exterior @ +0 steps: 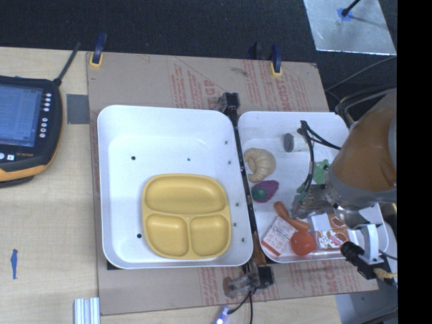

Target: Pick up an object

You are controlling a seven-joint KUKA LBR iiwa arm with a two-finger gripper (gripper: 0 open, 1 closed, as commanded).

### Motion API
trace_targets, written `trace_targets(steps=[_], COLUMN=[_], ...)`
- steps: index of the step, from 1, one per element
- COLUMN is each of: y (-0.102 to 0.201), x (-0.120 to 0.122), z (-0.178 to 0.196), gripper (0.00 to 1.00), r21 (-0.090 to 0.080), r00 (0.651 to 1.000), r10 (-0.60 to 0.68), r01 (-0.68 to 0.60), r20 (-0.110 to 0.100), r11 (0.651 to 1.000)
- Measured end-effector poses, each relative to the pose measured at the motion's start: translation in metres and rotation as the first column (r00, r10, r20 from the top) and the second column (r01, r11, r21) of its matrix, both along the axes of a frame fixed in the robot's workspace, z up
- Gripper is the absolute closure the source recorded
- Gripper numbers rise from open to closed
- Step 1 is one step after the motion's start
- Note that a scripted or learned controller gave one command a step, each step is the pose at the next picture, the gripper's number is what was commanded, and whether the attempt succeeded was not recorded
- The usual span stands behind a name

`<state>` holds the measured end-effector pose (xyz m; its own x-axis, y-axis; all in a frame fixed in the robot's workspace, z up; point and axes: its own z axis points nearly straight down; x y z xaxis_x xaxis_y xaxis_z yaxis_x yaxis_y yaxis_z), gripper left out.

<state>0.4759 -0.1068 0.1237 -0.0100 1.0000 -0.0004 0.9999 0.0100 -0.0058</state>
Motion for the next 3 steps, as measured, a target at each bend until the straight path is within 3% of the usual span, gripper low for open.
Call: trace_targets(steps=[1,2,3], y=[0.000,0.004,0.004], x=[0.000,0.005,0.005], z=[0.000,-0.033,-0.023], gripper=[0.00,0.00,1.00], r21=[0.000,0.001,0.001], r00=[1.000,1.000,1.000], r10=[0.000,-0.006,-0.002], r01=[0.000,0.006,0.002], r20=[0.000,0.000,-0.001], r11=[1.000,1.000,1.000])
